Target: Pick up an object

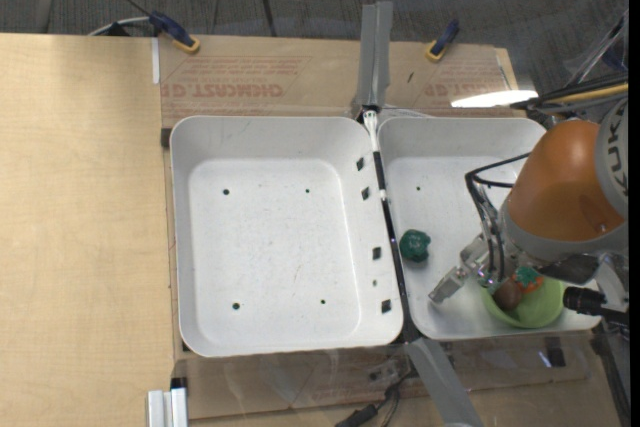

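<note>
Right bin (440,165) holds green ball (415,246), light-green bowl (528,308); end effector (470,277) grip state unclear.

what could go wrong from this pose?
1. The claw sits low in the right bin, between the green ball and the lime green object. A grasp here may close on nothing.
2. The lime green object lies against the bin's near wall, partly under the arm. The wall may block a clean approach.
3. The ball is round and loose, so a nudge could roll it away.
</note>
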Controlling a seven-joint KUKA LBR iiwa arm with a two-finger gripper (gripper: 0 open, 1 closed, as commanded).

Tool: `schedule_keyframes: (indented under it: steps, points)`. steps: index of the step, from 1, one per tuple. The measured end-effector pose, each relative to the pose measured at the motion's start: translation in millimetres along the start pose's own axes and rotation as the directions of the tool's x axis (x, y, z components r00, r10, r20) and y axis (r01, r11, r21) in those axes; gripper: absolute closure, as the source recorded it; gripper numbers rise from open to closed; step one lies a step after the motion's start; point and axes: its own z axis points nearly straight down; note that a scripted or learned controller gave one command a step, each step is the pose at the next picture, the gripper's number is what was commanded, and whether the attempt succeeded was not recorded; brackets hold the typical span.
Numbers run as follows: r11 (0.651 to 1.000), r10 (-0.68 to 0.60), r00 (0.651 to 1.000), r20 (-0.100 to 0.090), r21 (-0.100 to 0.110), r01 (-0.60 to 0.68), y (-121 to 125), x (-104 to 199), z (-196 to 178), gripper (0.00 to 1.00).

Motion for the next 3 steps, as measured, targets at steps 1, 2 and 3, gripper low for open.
schedule_keyframes:
  steps: [1, 2, 3]
  points:
    - [0.968, -0.251, 0.968, 0.007, -0.003, 0.251, -29, -100, -1, 0.00]
    - [0.995, -0.095, 0.995, 0.001, -0.001, 0.095, -24, -25, -1, 0.00]
    - [0.998, 0.070, 0.998, 0.003, -0.001, -0.070, 61, -54, 0, 0.00]
